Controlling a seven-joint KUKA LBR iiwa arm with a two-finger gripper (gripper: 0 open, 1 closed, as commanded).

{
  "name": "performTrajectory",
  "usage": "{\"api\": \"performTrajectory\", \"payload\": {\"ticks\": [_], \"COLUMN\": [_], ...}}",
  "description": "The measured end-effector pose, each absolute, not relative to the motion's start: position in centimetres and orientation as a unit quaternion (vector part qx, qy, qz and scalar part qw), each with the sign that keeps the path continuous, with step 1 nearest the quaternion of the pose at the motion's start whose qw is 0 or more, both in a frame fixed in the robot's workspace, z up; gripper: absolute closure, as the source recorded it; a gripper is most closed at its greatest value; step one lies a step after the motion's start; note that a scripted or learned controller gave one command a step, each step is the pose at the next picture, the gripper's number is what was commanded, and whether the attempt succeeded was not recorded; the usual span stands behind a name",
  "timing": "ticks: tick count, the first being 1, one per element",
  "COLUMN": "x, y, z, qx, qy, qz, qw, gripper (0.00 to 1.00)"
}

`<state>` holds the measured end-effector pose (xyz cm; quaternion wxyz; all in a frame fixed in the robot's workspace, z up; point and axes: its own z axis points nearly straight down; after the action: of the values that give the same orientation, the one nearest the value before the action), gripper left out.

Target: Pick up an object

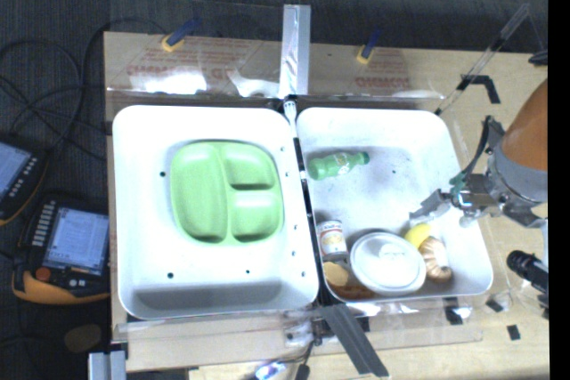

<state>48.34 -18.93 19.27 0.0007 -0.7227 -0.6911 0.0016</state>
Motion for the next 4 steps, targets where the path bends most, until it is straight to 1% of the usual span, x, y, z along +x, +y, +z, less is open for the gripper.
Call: {"api": "performTrajectory", "payload": {"ticks": [1, 2, 3, 4], "x": [49.1, 53.7, 55.8, 50.3], "y": [-15.7, -21.6, -21.9, -22.2], "z": [10.6, 9.6, 9.4, 9.6], "qx": [-0.672, -0.620, -0.530, -0.479], "qy": [-0.740, -0.785, -0.848, -0.878], "qz": [-0.0054, -0.0084, -0.0043, -0.0051], "qw": [-0.013, -0.004, -0.006, -0.015], "gripper": [0.00, 0.00, 0.00, 0.00]}}
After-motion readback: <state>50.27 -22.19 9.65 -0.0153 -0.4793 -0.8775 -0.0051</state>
